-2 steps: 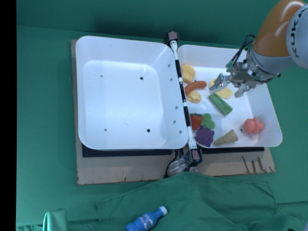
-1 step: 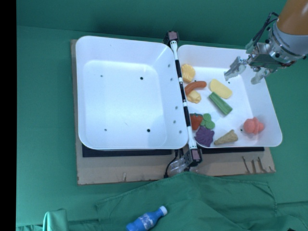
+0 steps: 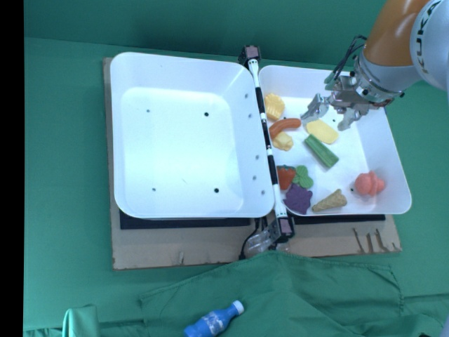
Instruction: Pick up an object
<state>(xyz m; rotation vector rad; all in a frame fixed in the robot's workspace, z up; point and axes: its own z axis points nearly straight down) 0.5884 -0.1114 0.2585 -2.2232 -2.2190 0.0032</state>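
Fingers of the gripper (image 3: 331,114) are spreading open with nothing between them, hanging over the right bin (image 3: 393,161). The yellow toy (image 3: 322,131) is lying just below them (closest of all), its long side slanting down toward the right.

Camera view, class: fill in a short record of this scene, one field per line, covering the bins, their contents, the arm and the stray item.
Left bin: white, shallow, dark dots on its floor
Right bin: white, holds toy foods
Contents: red sausage, yellow piece, green stick, purple grapes, cone, pink piece
Gripper: above the right bin's upper part, jaws spread, nothing between them
Nearest item to gripper: yellow piece
Stray item: blue bottle on the green cloth
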